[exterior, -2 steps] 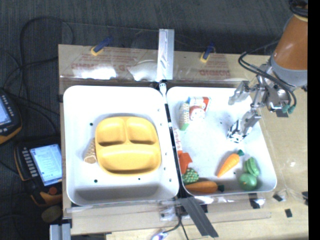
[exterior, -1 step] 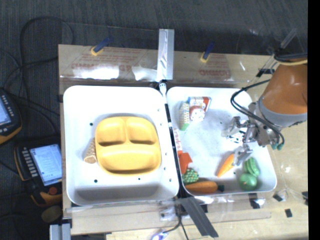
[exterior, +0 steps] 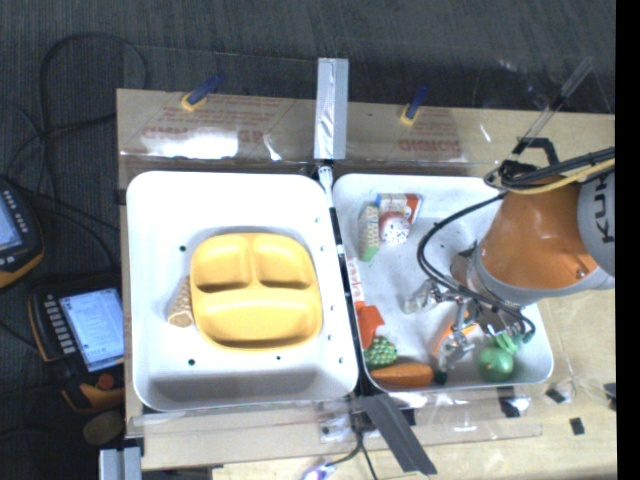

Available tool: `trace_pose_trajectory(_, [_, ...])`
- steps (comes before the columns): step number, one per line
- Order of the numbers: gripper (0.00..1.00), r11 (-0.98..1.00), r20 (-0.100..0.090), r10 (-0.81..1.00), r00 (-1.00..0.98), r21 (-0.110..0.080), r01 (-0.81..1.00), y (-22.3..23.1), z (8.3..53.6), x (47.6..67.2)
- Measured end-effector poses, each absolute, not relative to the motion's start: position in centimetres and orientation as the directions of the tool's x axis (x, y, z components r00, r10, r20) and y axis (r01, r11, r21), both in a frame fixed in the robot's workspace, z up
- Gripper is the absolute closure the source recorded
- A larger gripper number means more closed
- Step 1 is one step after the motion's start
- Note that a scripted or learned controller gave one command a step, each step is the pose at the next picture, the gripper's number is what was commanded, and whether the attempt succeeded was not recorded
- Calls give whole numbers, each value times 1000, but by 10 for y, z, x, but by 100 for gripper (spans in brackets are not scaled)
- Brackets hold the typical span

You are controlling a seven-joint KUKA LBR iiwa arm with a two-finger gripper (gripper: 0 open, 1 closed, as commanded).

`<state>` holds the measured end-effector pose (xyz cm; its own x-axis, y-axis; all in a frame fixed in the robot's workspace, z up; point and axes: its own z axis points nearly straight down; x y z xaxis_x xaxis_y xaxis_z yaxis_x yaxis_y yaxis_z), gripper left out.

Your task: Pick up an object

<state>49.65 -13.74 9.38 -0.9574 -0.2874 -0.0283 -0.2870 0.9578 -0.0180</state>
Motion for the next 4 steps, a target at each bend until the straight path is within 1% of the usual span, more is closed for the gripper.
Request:
trace_pose_trajectory(1, [0,856,-16,-517,-856,-13,-517,-143,92,501])
trace_pose_trajectory(2, [0,866,-10,-500,-866,-10,-500,-115,90,559])
trace_pose_trajectory(3, [0,813,-6,-583,-813,-2,-583,-150,89,662])
trace_pose_trajectory(4, [0,689,-7,-724,-689,-9,-724,-152,90,591])
